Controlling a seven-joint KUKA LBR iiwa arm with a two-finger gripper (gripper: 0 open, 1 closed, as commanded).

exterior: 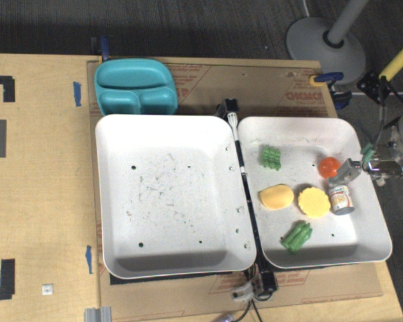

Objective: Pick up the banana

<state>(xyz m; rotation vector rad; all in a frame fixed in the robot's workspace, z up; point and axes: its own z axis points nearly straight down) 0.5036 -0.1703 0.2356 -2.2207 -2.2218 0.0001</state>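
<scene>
Banana: none I can name for certain. The nearest candidate is the yellow lump (276, 197) mid-way across the right bin (309, 131), lying flat beside a yellow disc (314, 202).
Neighbours: small can (340, 199) touching the disc, red ball (329, 166) just above it, two green pieces (271, 157) (297, 236) apart.
Claw (354, 167): over the bin's right rim near the ball, carrying nothing; can't tell if it's spread or closed.
Left bin (168, 193): bare, likely the drop side.

Two white bins (168, 260); teal tray (134, 86); two green pieces (271, 157); two yellow pieces (277, 197); orange-red ball (329, 167) beside the metallic gripper (363, 166); white-labelled can (340, 199).
</scene>
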